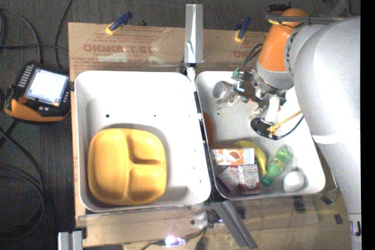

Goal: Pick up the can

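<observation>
So your grey arm with the orange band (280, 50) is reaching in from the right over the right-hand shallow white bin (304, 149), and its jaws (234, 91) sit at the upper left part of that bin. Right there you've got the shiny silver metal can (222, 91), lying in the bin's upper left corner and touching the jaws' end, but honestly you can't tell if the jaws are apart or clamped on it, it's too blurry. Along the front of the same bin you've got a yellow banana (256, 152), a green plastic bottle (276, 164), a white round thing (294, 180) and a couple of red-and-white cartons (235, 168). The left white bin (135, 82) has a yellow sectioned plastic tray (126, 165) sitting in its front left part, well apart from the can.
</observation>
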You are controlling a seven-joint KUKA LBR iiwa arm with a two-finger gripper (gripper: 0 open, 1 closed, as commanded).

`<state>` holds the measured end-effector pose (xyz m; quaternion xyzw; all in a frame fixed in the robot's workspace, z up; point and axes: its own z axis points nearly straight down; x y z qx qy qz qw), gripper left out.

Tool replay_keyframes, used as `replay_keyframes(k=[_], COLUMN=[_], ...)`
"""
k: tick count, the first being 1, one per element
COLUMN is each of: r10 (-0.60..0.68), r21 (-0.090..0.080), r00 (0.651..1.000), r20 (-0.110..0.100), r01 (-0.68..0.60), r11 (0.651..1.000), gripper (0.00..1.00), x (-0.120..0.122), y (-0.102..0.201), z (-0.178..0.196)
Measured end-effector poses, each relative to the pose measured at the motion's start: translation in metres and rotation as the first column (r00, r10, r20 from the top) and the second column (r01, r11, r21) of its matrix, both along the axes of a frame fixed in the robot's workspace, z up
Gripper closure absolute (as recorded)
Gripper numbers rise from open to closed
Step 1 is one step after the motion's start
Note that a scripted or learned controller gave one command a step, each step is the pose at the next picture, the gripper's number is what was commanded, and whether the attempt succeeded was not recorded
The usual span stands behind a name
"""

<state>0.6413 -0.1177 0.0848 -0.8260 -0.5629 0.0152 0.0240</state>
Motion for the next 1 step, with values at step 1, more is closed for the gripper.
replay_keyframes(k=[1], r10=[-0.31], r21=[-0.022], r00=[0.948], r20=[-0.067], r01=[0.31], r11=[0.951], gripper=[0.0], x=[0.0073], y=[-0.0077], z=[-0.0011])
